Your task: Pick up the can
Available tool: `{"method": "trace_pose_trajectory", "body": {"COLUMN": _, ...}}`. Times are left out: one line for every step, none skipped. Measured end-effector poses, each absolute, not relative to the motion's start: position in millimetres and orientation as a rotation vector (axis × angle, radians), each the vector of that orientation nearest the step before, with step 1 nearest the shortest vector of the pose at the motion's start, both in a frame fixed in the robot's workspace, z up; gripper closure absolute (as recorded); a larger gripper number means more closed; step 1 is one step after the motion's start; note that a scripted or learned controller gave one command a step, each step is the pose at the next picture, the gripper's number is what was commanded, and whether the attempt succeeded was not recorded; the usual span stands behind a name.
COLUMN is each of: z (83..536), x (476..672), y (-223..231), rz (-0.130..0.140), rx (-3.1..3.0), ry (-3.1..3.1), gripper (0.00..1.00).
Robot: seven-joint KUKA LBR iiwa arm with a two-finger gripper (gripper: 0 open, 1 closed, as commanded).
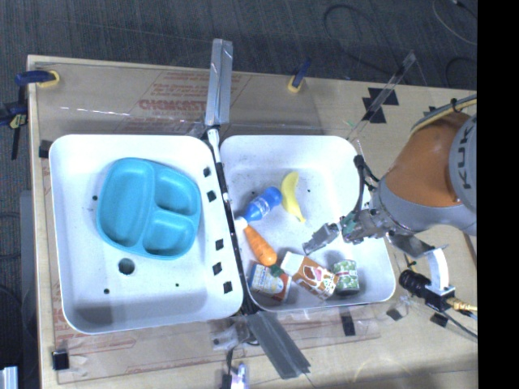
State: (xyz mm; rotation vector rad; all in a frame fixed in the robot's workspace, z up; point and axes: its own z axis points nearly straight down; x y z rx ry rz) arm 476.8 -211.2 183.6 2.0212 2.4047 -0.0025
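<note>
My hand (321,237) hangs over the right bin (324,148), reaching in from the right side. I cannot tell how it is set; nothing shows gripped in it. The can (346,276) sits near the bin's front right corner, green and white, just below and to the right of my hand and apart from it. A small carton (315,275) lies touching the can's left side, and another packet (268,283) lies left of that. An orange carrot (260,245) rests beside the bin's left wall, with a blue bottle (260,205) above it and a yellow banana (292,195) near the bin's middle. The left bin (73,241) holds a blue divided plate (150,207). Both bins rest on the counter (422,347).
</note>
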Motion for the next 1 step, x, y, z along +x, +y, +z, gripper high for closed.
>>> {"method": "trace_pose_trajectory", "body": {"z": 162.5, "x": 476.9, "y": -209.4, "rz": -0.003, "rx": 1.991, "ry": 2.435, "gripper": 0.0}}
